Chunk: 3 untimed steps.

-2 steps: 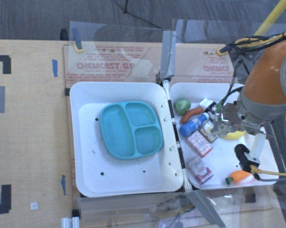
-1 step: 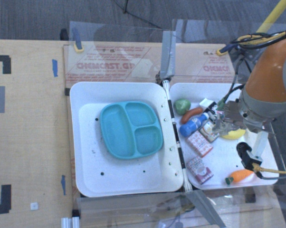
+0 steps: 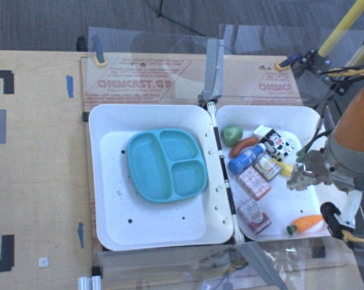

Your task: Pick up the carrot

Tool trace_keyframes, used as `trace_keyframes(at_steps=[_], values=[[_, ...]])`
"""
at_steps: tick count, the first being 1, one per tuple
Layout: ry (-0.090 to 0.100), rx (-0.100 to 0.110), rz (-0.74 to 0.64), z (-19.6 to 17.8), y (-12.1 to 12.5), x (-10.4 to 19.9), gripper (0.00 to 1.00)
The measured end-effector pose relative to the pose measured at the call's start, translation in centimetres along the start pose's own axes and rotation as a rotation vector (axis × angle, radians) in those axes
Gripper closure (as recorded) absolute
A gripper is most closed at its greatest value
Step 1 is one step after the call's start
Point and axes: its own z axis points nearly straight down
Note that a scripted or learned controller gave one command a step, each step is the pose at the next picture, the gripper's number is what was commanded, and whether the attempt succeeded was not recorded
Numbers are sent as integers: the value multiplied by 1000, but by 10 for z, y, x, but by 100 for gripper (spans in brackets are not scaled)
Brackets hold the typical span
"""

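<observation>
**Carrot still loose, gripper off to one side**

While the carrot [image 3: 307, 223] lies near the front edge of the right bin [image 3: 309, 115], orange body with green tip pointing left, the gripper [image 3: 300, 177] hangs above and slightly left of it, near the clutter pile. Can't tell how far the gripper is open; nothing visibly held. To do this well: shift toward the bin's front edge, centre over the orange body, align across its short width, descend straight. Clear of the red box [image 3: 254, 215]. Left bin holds the teal tray [image 3: 167, 164], irrelevant.
</observation>
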Motion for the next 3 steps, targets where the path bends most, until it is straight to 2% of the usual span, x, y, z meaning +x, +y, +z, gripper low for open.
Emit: trace_keyframes(at_steps=[1, 2, 3], values=[[-2, -7, -306, -62, 4, -10, 100], [0, -2, -376, -7, 16, -23, 100], [1, -2, -371, 15, 12, -59, 100]])
